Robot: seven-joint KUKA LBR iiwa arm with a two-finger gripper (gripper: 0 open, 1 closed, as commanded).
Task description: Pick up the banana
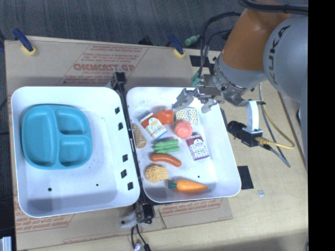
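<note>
1. Banana – I cannot tell which piece in the right bin it is; no item there can be picked out as it with certainty.
2. Right bin (230, 161) – shallow, white, holding a loose heap of toy food:
   - a small white carton (153, 125) with a red label, near the far left;
   - a red tomato-like piece (165, 116) just beside the carton;
   - a pale checkered block (187, 115), close under the gripper;
   - a pink round piece (183, 129), touching the checkered block;
   - a dark red box (198, 146), lying flat toward the right wall;
   - green beans (166, 146) at the middle;
   - an orange-red sausage (166, 159) just in front of the beans;
   - a tan biscuit-like piece (138, 136) against the left wall;
   - a yellow bumpy lump (155, 173) near the front left;
   - a carrot (188, 185) lying along the front wall.
3. Gripper (194, 101) – over the far part of the right bin, fingers (183, 95) spread apart, nothing between them.
4. Left bin (104, 192) – white, holding a blue divided tray (55, 136) with three compartments, set toward its left side.
5. Black clips (119, 80) join the two bins along their shared edge.
6. Surface – a brown cardboard sheet (99, 61) with red print lies under both bins, held at the far edge by blue clamps (23, 42), on a pale bench (272, 208).
7. Room – dark grey floor (104, 9) beyond the bench; cables (277, 140) trail at the right.
</note>
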